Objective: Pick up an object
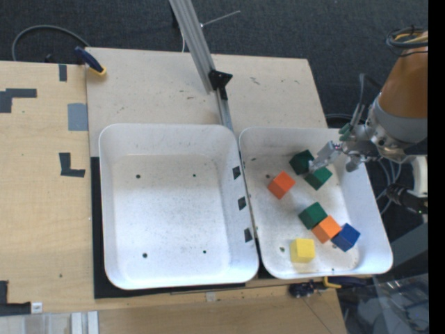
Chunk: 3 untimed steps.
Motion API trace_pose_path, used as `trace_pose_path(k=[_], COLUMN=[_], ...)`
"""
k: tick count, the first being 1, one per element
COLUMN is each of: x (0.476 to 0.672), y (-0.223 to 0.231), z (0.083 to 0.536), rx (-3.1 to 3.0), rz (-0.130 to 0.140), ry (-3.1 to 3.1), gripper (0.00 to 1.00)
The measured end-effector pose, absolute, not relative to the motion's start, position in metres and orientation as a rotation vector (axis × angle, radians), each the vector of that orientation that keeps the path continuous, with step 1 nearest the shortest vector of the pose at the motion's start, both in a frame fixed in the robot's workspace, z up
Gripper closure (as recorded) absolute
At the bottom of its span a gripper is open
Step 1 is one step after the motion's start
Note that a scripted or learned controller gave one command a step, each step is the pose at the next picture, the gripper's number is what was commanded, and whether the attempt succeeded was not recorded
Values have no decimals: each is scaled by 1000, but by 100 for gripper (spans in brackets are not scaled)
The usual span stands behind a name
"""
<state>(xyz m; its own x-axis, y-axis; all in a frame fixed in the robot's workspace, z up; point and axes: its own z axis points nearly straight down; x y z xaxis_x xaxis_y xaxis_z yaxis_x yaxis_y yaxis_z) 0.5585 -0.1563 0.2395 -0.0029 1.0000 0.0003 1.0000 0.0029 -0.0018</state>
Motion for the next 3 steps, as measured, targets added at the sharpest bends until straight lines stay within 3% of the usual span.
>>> trace_pose_path(k=[1,3], x=[558,564], y=[-156,-158], z=[240,139], rx=[-2218,-2215], rz=[1,7], ry=[-2223,-2221], gripper=[0,0])
